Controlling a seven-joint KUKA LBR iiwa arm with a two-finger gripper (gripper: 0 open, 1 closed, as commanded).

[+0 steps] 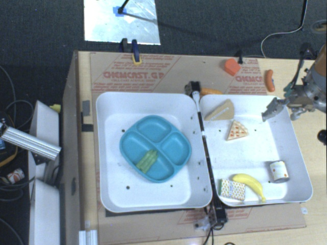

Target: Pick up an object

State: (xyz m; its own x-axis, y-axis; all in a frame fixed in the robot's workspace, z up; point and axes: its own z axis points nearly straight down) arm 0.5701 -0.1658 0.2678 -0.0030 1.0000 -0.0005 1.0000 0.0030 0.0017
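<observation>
Banana [249, 184] lies at near edge of right bin [294, 152], beside patterned packet [232, 189] | small can [278, 171] just behind | pizza slice [237, 131], cheese wedge [220, 110] farther back | pincer [278, 107] over far right rim, grip state unreadable

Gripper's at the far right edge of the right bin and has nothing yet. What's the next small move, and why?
Probably slide the gripper left and toward the near side, over the triangular pizza-slice toy. It looks like the closest object to the gripper in the right white bin, and it lies apart from the beige wedge-shaped block, with bare floor around it for a descent.
</observation>
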